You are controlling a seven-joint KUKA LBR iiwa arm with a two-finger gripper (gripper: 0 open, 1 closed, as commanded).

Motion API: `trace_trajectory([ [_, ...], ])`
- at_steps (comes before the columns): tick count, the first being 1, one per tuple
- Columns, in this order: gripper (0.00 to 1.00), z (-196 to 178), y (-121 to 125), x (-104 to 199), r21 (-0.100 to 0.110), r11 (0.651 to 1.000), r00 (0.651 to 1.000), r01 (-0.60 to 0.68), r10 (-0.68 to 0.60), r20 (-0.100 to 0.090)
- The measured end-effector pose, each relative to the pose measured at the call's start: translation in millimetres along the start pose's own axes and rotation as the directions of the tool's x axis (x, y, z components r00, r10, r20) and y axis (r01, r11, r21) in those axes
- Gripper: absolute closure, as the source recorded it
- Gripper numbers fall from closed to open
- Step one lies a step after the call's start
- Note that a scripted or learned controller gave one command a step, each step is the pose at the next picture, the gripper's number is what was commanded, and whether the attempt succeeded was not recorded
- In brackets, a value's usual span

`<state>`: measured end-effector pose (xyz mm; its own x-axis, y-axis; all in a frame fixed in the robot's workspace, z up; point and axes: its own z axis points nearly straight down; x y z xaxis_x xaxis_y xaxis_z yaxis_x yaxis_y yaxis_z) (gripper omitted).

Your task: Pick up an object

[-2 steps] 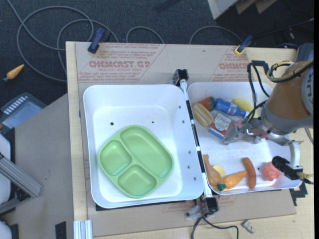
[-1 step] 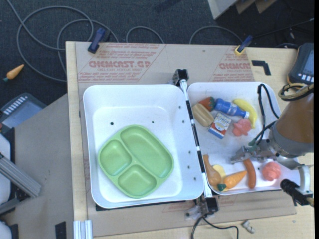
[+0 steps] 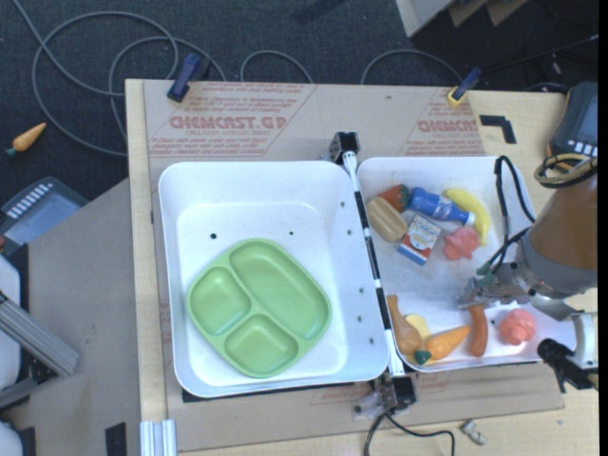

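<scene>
The right bin (image 3: 432, 171) holds several toy foods. At its back lie a brown bun (image 3: 387, 218), a blue bottle (image 3: 439, 204), a yellow banana (image 3: 472, 207), a small red and white carton (image 3: 418, 241) and a pink lump (image 3: 461, 243). Along the front are a red sausage (image 3: 478, 332), an orange carrot (image 3: 445, 342), a pink round piece (image 3: 518, 326) and a yellow-orange fruit (image 3: 408, 332). My gripper (image 3: 483, 291) is low in this bin's right half, just above the sausage, with the grey and orange arm (image 3: 565, 240) behind it.
The left bin (image 3: 190, 193) carries a green divided plate (image 3: 258, 306). A black clip (image 3: 344, 144) sits where the two bins meet. Cables hang along the arm on the right, and blue clamps hold the board at the back.
</scene>
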<state>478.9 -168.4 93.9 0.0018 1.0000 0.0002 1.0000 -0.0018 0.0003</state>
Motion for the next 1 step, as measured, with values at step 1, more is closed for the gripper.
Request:
trace_trajectory([
  [1,1.0,9.7,-0.2,67.5,0.002,1.0,1.0,0.002,-0.002,-0.001],
])
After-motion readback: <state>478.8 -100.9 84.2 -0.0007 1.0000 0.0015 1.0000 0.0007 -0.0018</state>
